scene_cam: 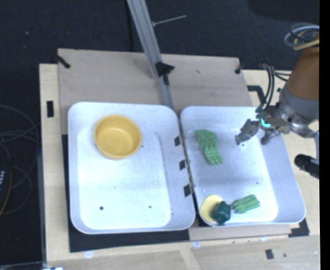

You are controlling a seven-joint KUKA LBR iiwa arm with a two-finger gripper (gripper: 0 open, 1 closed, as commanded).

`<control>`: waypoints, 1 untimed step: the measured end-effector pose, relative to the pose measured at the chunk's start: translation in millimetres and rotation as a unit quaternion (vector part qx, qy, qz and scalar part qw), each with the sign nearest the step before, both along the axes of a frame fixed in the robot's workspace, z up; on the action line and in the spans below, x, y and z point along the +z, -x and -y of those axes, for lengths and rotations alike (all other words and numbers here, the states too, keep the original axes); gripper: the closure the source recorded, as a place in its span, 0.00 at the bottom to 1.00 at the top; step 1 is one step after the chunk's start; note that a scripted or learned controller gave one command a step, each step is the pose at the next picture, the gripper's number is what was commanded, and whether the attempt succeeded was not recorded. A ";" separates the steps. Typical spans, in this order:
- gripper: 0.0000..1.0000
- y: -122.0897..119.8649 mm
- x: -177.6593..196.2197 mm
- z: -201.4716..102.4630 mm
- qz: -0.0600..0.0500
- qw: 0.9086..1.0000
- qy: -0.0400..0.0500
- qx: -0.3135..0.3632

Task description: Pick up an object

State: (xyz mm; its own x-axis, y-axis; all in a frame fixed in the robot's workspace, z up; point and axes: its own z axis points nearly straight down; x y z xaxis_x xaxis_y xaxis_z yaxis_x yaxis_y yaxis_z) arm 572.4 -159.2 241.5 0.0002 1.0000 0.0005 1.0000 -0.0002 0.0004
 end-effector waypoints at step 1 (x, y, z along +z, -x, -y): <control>0.00 0.0 -0.1 0.0 0.000 1.000 0.000 0.000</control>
State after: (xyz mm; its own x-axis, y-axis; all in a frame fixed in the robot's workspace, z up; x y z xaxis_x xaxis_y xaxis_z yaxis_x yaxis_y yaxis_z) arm 572.3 -159.2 241.4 0.0002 1.0000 0.0005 1.0000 -0.0002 0.0003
